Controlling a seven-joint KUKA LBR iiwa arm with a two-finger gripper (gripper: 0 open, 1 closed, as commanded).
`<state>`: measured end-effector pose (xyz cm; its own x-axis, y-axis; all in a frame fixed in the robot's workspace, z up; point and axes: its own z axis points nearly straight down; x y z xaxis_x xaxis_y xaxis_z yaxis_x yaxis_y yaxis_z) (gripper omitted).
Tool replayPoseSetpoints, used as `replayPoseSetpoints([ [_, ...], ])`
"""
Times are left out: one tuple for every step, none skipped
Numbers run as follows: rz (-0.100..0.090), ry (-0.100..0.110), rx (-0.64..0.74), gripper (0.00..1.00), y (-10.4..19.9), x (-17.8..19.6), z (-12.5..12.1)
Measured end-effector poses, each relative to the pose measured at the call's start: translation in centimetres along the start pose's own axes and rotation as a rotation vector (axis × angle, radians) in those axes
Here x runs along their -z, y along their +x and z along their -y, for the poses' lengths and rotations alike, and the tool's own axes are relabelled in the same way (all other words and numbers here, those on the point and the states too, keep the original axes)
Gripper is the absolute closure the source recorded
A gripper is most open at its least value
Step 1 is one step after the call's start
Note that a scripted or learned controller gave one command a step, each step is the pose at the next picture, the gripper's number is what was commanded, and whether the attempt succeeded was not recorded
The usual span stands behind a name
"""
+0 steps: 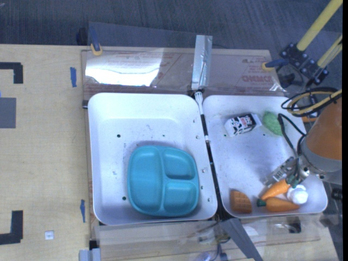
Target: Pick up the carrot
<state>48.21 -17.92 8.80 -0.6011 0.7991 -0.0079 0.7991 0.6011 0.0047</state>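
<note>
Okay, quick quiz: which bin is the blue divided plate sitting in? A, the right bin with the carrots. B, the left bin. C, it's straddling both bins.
B: the blue divided plate lies wholly inside the left bin, while the carrots sit in the right bin beside the gripper.

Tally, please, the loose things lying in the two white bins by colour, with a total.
Orange: 2, carrot and carrot
Brown: 1, bread-like piece
Green: 1, green item
Black-and-white: 1, small carton
White: 1, small white item
Teal: 1, divided plate
Total: 7
</note>
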Motion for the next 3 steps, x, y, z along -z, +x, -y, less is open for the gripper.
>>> replayPoseSetpoints([
  [-0.002, 0.001, 0.001, 0.00, 0.08, -0.08, 0.00],
  [-0.004, 0.002, -0.149, 0.00, 1.02, -0.07, -0.64],
  [-0.005, 0.001, -0.411, 0.00, 0.72, -0.11, -0.40],
])
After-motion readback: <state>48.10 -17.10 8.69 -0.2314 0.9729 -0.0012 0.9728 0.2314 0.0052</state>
